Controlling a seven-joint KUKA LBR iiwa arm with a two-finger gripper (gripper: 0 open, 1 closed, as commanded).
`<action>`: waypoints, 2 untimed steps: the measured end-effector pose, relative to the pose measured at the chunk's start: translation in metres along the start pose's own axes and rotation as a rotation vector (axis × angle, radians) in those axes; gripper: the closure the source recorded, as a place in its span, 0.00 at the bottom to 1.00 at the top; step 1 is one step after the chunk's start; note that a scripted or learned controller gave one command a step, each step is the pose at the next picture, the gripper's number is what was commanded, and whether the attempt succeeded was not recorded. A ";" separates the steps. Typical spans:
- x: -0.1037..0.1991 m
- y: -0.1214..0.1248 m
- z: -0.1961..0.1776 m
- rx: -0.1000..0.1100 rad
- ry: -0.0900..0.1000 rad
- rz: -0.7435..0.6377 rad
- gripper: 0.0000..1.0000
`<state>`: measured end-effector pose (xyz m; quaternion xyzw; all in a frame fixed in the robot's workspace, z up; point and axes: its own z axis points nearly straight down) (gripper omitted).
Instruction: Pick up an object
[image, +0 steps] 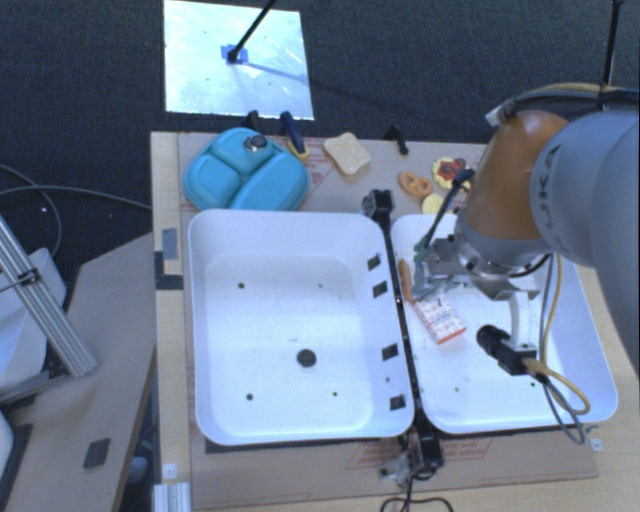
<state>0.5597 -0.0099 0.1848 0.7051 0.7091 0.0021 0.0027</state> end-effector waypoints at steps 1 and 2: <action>-0.009 -0.060 -0.010 0.008 0.001 0.006 1.00; 0.054 -0.027 -0.086 -0.004 0.003 -0.006 1.00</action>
